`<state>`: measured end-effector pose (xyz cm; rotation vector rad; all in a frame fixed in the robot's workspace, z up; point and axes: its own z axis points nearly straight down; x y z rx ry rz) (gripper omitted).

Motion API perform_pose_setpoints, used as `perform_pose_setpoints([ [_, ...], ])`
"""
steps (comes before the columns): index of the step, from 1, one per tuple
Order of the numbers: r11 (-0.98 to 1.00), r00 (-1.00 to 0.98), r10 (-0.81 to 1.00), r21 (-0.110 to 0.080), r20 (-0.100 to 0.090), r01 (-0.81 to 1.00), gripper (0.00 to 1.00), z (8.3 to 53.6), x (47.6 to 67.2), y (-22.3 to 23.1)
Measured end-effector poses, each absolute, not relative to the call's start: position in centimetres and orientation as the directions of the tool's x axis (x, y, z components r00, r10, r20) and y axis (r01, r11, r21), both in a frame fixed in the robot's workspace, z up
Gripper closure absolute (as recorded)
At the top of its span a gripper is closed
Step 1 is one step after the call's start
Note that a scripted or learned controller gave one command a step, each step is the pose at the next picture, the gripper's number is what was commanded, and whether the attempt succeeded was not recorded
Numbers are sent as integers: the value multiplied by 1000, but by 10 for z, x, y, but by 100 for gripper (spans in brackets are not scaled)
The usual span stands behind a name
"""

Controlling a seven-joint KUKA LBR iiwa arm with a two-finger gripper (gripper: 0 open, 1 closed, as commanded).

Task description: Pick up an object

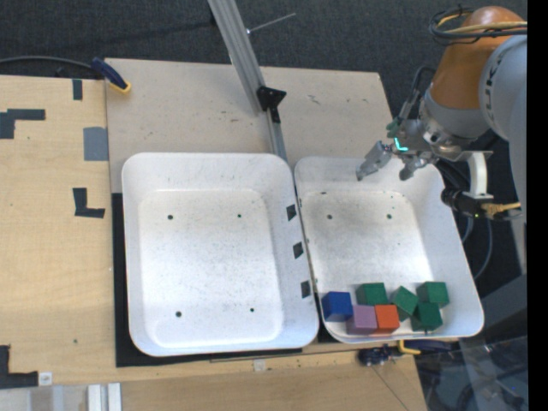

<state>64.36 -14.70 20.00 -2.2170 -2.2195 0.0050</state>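
So the gripper (390, 164) is hanging over the far edge of the right bin (445, 221), up near its top rim, and its two fingers (370, 163) are spread apart with nothing between them, so it's open and not carrying anything. The grey arm with the orange band (469, 37) comes in from the right side, with some cables looped around it. All the blocks are bunched at the near end of that same right bin, well away from the gripper: a blue cube (337, 305) at the left of the bunch, a purple cube (365, 318) just beside it, an orange cube (387, 317) touching the purple one, and then four green blocks: one (372, 294) behind the purple and orange, one (405, 299) tilted in the middle, and two more (434, 294) (427, 316) at the right end. The left bin (205, 247) sits right next to it, their rims touching in the middle. A slanted metal rail (240, 45) runs down from the top toward the gap between the bins, and the wooden bench (51, 212) has some dark tape marks on the left.
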Motion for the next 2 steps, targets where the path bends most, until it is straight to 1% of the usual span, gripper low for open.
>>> perform_pose_setpoints([
  [1,2,-2,1000,-1,-1,1000,0,203,645,-147],
  [2,2,-2,1000,-6,0,1000,0,157,644,-140],
])
